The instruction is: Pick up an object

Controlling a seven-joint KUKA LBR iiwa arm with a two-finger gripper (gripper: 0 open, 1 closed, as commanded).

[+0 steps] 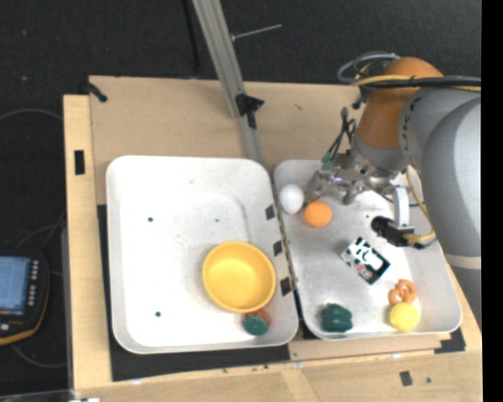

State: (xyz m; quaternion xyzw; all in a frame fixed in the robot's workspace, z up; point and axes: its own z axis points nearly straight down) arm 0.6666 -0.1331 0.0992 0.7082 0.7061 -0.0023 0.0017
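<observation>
Two white bins are sitting on the bench (176, 124); a smooth, round orange ball (318, 214) is lying in the right bin (436, 291) beside the fingers (339, 181), whose opening I cannot tell.

**Two bins, overhead view**

The gripper (335, 182) hangs over the right bin (440, 287), beside an orange ball (318, 214) and white ball (291, 197). The left bin (151, 224) holds a yellow bowl (239, 275).

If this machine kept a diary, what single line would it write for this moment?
gripper: above right bin's far end | nearest: round orange ball, white ball | nothing seen held | yellow bowl: left bin
</observation>
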